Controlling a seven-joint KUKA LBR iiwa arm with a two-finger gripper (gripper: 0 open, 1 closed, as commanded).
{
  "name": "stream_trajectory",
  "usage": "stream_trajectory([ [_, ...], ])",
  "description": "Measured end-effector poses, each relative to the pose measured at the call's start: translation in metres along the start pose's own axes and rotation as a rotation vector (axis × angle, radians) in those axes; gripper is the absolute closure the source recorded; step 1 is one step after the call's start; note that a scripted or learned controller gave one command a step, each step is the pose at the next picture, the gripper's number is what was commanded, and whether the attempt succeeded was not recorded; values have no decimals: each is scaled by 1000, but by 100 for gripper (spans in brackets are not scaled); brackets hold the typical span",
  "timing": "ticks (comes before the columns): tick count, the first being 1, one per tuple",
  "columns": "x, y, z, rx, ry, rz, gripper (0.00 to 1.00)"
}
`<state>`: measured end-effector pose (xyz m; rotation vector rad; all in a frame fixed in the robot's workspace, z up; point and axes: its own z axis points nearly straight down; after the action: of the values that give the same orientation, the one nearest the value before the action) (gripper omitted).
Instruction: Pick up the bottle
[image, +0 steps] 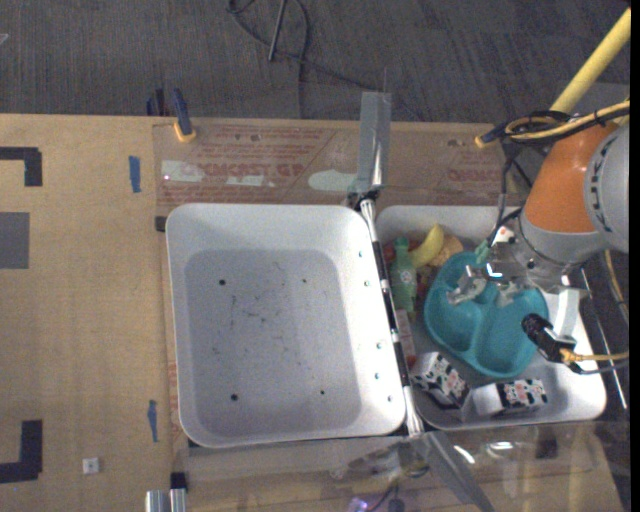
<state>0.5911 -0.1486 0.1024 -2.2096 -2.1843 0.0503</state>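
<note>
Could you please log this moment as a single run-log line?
tool over teal plate in right bin | bottle lying by bin's left wall, ungrasped | banana beside it

The teal dish (478, 320) hides part of the green bottle (403, 276) beside it.

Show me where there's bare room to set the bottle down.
Left bin: whole floor bare, wall to wall. Right bin is crowded: green bottle against the divider, banana, teal dish, two cow-print cartons along the near edge, gripper over the dish.
</note>
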Motion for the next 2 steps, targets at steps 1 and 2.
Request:
stream_trajectory([
  [1,28,48,-32,-15,-5,45,100],
  [2,87,67,-100,-49,-1,70,100],
])
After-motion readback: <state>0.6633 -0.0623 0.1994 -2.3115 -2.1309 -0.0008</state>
